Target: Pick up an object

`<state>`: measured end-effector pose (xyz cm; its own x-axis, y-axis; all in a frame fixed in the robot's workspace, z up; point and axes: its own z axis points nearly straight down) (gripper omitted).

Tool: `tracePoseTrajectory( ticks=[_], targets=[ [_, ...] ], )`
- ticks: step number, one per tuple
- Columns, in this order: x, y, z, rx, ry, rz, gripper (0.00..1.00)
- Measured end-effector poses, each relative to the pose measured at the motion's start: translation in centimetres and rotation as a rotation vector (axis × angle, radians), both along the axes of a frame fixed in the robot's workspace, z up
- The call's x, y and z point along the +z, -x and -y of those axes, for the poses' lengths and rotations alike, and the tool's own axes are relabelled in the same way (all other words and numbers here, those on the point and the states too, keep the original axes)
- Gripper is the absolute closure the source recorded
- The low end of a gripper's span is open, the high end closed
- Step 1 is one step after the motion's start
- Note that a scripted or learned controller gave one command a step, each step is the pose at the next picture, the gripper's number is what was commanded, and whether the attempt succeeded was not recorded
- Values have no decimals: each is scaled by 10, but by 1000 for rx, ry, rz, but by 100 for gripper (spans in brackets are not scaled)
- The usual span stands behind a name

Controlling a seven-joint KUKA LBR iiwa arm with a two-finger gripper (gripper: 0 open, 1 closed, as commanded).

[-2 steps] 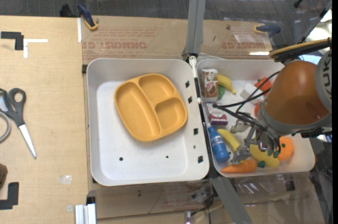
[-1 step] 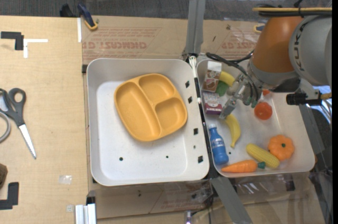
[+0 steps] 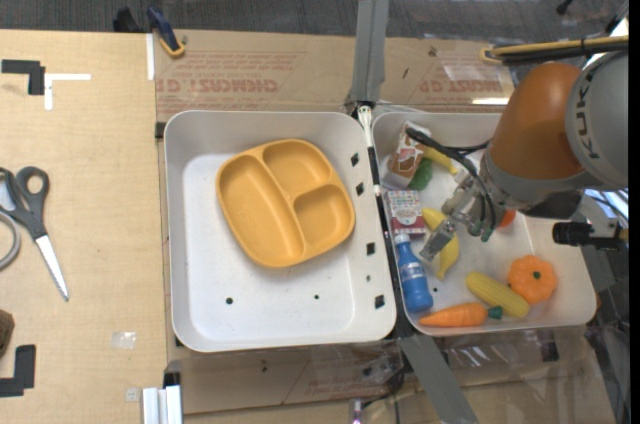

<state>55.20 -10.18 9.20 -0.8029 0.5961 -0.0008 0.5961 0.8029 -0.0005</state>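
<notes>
The gripper [image 3: 441, 239] hangs with its jaws slightly apart and holding nothing; a banana [image 3: 449, 254] lies just under them, touching.

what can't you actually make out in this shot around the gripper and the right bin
- Gripper, camera view: too small and cluttered to tell whether it is open, or touching the yellow item beneath it.
- Right bin: its upper right part is covered by the arm.
- Small packet beside the blue bottle: print too small to read.
</notes>
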Motion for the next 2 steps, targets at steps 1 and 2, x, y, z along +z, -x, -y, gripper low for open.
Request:
tracePoseTrajectory(
  ticks=[1,2],
  targets=[
    [10,-1,0,3,2,2,100],
    [140,0,-72,66,0,2,100]
  ],
)
